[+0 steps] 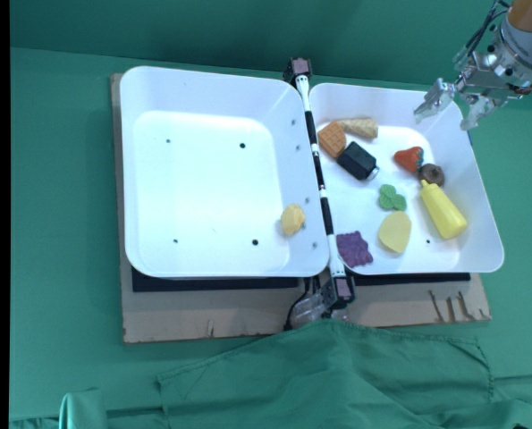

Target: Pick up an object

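My gripper [451,105] hangs above the far right corner of the right bin [480,239], its two fingers spread open with nothing between them. Below it in that bin lie a red strawberry [409,159], a brown doughnut [431,174], a yellow mustard bottle [443,209], a green clover piece [392,197], a pale yellow chip [394,232], a purple grape bunch [354,249], a black block [357,160], an orange waffle [332,138] and a tan cone [360,128]. A small yellow piece [292,219] sits in the left bin [158,96].
The two bins meet along a black-and-white divider bar [313,164] and rest on a cardboard sheet [203,315]. Green cloth [337,374] is bunched at the front edge. The arm's orange band [531,3] is at the upper right.
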You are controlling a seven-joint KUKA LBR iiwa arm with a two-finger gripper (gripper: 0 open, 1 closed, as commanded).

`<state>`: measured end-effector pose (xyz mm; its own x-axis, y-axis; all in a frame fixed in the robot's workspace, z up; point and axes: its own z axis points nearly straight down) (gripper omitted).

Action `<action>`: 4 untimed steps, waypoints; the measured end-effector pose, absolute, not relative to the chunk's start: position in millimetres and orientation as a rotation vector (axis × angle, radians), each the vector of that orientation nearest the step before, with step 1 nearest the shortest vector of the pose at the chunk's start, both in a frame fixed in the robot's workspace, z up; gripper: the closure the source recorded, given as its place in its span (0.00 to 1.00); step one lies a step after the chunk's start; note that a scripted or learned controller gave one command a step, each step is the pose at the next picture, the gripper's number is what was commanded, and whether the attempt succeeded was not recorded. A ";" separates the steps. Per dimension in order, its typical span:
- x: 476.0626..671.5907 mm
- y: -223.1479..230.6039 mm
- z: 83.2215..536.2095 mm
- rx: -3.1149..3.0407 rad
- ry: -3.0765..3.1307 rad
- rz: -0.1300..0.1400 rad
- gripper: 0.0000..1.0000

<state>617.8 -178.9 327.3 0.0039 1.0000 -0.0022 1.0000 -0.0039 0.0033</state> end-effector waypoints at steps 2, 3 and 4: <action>599.6 -186.8 261.6 2.228 2.220 -0.006 0.00; 563.1 -161.4 192.3 2.216 2.209 0.007 0.00; 655.9 -183.9 184.0 2.211 2.211 0.009 0.00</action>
